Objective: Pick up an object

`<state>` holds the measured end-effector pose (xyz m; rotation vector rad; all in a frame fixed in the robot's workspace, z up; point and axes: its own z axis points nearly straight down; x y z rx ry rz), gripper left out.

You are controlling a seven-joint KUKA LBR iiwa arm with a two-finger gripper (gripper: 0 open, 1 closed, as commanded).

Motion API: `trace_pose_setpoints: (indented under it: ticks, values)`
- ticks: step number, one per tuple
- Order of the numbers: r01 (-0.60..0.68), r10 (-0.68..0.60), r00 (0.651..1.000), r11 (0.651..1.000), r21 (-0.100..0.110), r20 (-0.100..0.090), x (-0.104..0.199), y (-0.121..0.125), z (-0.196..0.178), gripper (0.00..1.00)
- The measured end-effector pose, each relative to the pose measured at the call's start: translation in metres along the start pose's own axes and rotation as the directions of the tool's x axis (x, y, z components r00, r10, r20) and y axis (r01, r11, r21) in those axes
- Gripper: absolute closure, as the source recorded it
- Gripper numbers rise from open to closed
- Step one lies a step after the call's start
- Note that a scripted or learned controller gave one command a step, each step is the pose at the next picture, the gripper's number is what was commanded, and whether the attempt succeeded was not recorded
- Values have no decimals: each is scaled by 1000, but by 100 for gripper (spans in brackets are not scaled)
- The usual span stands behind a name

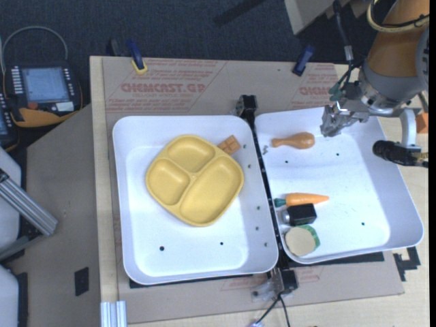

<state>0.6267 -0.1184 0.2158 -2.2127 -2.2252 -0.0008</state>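
Drumstick (pixel 294 141), lying at the right bin's (pixel 381 210) far edge just left of the claw (pixel 332 125), looks light, stiff and smooth, best taken across its thin neck; I cannot tell the claw's state.

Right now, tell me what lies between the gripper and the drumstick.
Nothing: in the camera view, only bare white bin floor separates the gripper from the drumstick, which lies just beside it.

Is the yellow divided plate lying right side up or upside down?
Right side up: the yellow plate in the left bin shows its three hollow compartments.
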Motion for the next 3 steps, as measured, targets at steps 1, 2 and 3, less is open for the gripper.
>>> trace_pose_setpoints:
  ticks: [1,2,3]
  values:
    - [1,-1,1000,1000,-4,1,56,6,-10,100]
    - [1,-1,1000,1000,0,0,117,6,-2,100]
    - [0,0,1000,1000,2,0,169,3,7,100]
